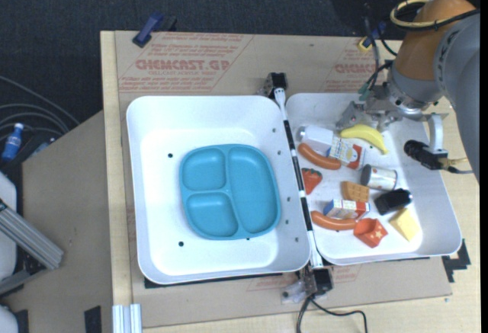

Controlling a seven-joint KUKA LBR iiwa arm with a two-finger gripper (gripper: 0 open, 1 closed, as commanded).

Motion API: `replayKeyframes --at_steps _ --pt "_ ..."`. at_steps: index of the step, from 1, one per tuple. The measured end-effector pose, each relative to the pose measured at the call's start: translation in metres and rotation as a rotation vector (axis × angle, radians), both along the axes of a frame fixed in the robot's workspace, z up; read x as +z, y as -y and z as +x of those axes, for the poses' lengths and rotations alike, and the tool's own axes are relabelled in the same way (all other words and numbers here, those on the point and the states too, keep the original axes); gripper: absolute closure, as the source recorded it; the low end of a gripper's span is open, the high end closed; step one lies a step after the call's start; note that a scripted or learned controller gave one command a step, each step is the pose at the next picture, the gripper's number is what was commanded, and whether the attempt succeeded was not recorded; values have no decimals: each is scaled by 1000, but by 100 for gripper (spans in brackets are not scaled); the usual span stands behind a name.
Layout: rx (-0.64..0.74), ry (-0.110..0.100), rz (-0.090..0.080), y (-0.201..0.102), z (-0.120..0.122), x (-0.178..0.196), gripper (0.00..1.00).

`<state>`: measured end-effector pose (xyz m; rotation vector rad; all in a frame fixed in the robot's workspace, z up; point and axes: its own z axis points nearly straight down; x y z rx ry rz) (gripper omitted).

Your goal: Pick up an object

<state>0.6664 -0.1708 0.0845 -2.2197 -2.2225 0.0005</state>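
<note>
The right bin [446, 206] holds several toy foods. Among them are a yellow banana [366, 138], a sausage [320, 157], a second sausage [333, 222], a red strawberry [311, 180], a small can [379, 175], a black block [393, 200], a cheese wedge [406, 224] and a red pepper piece [371, 232]. My gripper [371, 113] hangs low over the far part of this bin, just above and behind the banana. Nothing can be seen held in it.
In the left bin [152, 126] lies a blue divided plate [229, 190]. A black clamp [276, 84] sits at the far end of the seam between the bins. The grey arm [427, 57] comes in from the upper right. A blue clip [149, 29] lies at the bench's far left corner.
</note>
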Motion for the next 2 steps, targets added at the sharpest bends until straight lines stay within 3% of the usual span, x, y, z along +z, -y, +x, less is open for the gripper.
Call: replayKeyframes --at_steps 1,2 --pt "2 4 -2 0 1 11 100" --pt "2 3 -2 0 1 11 0"
